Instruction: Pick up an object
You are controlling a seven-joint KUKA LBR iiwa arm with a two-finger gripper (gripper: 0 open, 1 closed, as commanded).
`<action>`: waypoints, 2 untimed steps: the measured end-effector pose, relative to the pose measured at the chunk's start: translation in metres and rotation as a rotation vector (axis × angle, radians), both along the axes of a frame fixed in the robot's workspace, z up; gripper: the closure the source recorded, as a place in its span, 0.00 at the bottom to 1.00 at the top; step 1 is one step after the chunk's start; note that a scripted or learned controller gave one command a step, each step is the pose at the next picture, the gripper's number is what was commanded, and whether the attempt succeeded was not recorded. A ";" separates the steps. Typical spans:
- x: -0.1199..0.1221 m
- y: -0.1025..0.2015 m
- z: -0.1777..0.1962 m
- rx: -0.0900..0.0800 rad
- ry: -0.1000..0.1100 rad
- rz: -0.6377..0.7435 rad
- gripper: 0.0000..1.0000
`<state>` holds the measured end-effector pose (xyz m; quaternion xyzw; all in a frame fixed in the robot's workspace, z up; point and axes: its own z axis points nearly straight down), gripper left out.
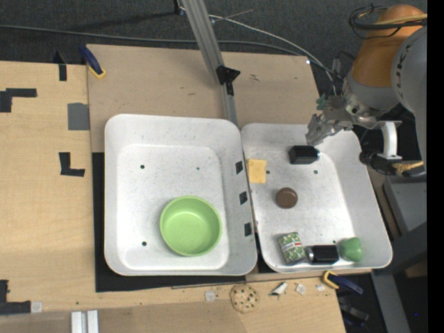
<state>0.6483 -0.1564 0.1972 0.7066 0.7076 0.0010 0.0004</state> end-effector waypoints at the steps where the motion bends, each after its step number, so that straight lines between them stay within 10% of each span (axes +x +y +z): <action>1: 0.000 0.001 0.014 0.000 0.002 0.001 1.00; 2: -0.022 0.056 0.023 0.002 0.006 0.004 1.00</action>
